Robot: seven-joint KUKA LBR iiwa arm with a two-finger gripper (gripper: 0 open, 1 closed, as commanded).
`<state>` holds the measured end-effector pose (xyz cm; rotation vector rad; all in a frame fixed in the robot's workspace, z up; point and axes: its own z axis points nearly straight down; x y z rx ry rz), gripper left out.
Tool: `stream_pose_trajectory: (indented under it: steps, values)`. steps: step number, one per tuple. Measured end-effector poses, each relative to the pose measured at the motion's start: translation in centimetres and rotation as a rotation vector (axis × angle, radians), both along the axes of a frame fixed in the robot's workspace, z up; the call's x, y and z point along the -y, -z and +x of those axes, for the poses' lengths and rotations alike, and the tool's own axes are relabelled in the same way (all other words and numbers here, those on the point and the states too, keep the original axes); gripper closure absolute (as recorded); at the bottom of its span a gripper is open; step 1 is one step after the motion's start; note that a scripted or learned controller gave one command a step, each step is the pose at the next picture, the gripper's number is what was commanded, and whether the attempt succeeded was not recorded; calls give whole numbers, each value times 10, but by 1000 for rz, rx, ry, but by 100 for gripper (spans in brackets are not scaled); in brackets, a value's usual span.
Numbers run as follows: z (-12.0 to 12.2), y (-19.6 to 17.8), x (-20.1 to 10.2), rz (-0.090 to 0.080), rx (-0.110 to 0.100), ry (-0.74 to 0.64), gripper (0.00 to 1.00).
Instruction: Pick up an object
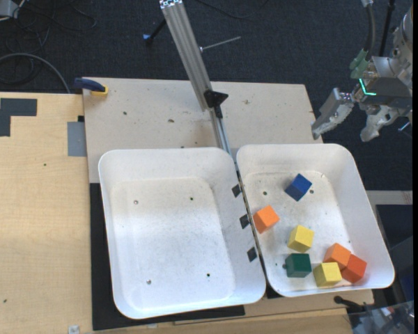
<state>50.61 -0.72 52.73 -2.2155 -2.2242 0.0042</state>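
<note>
Camera view showed us the table [160, 110] first, a pale board bearing two shallow white bins side by side. We saw the left bin [125, 165] with nothing in it but specks. The right bin [348, 162] held all the candidate objects, which is presumably why the arm had been stationed on that side.

Next in size came the slanted aluminium post [191, 54], rising from the seam between the bins, likely a fixture mount. Our gripper [348, 120] hung beyond the far right corner of the right bin, well apart from every cube. Its jaws stood spread wide with nothing between them, a sensible posture for a descent not yet begun.

Then the cubes, all loose on the right bin's floor. We counted a blue cube [299, 186] nearest the gripper, an orange cube [266, 218] by the dividing wall and a yellow cube [301, 238] mid-floor. A green cube [298, 264], a second yellow cube [327, 273] and two orange-red cubes [347, 261] were crowded near the front corner.

We judged the blue cube the easiest target, since it sat alone with open room around it.
</note>
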Motion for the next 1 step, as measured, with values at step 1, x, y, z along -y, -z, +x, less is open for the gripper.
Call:
stream_pose_trajectory:
  steps: [1]
  values:
    - [-6, 83, -15, 0, -7, 0, 0]
